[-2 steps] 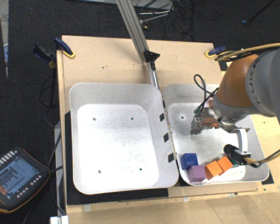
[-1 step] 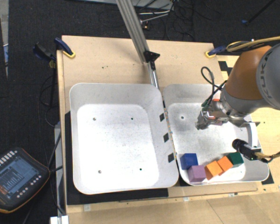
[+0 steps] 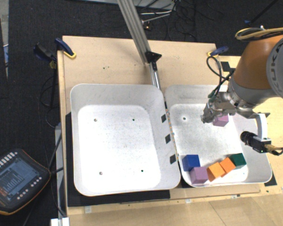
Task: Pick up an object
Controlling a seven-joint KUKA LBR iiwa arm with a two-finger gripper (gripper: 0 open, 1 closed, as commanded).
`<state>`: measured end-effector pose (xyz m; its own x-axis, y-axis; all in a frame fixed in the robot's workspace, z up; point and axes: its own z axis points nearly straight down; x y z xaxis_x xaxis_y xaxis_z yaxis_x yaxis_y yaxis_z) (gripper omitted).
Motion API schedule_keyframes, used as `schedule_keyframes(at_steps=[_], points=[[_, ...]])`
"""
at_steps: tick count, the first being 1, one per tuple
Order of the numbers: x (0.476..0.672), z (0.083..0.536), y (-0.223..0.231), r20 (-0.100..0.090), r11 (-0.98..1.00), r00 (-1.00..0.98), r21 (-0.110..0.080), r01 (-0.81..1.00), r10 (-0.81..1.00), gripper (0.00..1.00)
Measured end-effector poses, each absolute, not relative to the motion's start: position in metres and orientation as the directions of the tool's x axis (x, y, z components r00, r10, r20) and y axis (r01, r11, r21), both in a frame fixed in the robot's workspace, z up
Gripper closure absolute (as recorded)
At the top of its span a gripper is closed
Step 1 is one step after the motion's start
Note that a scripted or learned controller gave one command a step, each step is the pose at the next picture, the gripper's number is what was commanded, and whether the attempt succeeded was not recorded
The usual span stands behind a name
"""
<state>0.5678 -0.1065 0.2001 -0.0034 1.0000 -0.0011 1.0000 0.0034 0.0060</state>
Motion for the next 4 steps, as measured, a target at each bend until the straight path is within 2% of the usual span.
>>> schedule_keyframes(at_steps=[1,3,4], points=[[0.564,0.262,-0.11,-0.002,0.003,-0.003,0.008,1.0,1.0,1.0],[0.587,0.266,-0.006,0.001,0.009,-0.009,0.002,1.0,1.0,1.0],[0.595,0.244,0.047,0.001,0.008,-0.008,-0.002,1.0,1.0,1.0]])
